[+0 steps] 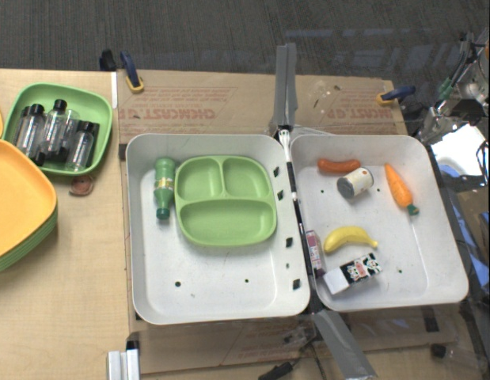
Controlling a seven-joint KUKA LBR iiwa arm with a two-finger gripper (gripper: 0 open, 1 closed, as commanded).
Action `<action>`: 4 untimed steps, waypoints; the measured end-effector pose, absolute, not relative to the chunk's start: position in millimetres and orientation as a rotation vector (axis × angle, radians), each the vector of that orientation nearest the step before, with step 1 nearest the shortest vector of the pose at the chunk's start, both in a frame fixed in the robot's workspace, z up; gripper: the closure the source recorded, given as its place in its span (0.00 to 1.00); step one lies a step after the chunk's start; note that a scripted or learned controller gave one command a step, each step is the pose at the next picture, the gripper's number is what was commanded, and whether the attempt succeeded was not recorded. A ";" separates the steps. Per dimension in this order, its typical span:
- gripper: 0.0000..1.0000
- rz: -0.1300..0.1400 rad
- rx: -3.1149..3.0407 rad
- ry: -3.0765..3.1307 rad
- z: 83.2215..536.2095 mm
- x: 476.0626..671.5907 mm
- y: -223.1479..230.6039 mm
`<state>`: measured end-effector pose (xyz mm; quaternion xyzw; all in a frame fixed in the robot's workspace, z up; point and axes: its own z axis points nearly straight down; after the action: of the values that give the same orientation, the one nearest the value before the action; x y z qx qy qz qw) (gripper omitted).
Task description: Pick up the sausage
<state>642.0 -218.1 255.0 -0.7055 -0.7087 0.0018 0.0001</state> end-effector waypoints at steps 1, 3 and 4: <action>1.00 -0.002 -2.488 -1.918 111.6 629.6 -219.7; 1.00 0.001 -2.287 -2.152 105.9 563.2 -190.1; 1.00 0.001 -2.147 -2.295 91.5 609.5 -181.1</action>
<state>609.5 -181.1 91.5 -0.6833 -0.7301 0.0004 -0.0005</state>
